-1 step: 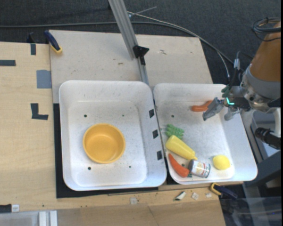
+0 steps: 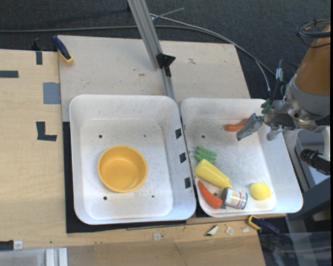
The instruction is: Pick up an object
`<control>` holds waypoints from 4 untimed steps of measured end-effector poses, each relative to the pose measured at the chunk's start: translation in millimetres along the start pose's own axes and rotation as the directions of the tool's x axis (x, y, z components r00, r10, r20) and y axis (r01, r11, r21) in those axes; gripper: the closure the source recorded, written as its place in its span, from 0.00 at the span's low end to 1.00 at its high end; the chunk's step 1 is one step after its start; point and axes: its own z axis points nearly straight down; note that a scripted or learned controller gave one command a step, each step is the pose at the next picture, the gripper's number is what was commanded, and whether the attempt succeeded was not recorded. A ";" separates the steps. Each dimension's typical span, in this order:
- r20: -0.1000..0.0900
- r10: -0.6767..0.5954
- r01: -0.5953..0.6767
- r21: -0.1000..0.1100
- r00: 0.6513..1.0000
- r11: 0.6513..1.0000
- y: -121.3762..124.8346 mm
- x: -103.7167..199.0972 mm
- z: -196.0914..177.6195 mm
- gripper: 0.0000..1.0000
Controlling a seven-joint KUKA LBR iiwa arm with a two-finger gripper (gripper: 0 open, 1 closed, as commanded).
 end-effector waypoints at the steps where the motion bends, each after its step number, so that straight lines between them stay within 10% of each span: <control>1: 0.000 0.001 -0.001 0.007 1.000 1.000 3.1 -3.7 47.1 0.00; 3: -0.002 0.001 -0.001 0.013 1.000 1.000 -1.3 -9.5 163.3 0.00; 4: -0.003 0.001 -0.001 0.008 1.000 1.000 0.2 -8.9 148.0 1.00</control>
